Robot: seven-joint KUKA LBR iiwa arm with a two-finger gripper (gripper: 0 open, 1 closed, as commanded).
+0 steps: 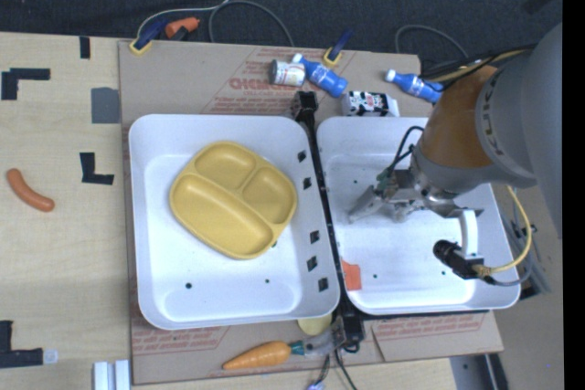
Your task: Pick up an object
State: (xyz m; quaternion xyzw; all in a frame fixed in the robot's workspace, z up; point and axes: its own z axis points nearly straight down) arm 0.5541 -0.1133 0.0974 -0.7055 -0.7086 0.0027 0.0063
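Note:
My gripper [367, 203] is low inside the right bin [402, 292], near its middle left, pointing toward the divider between the bins. Nothing shows in its grasp. A small orange piece [351, 275] lies at that bin's front left corner, a short way in front of the gripper and apart from it. A yellow divided plate [234, 198] lies flat in the left bin [155, 288]. The grey arm with its orange band [457, 137] covers the right bin's back right part.
Behind the bins lie two blue bottles [325, 79] [413, 86], a white bottle [288, 71] and a black-and-white item [370, 103]. A toy carrot [259, 355] lies in front of the bins, a toy sausage [30, 190] far left. Cables run at the back.

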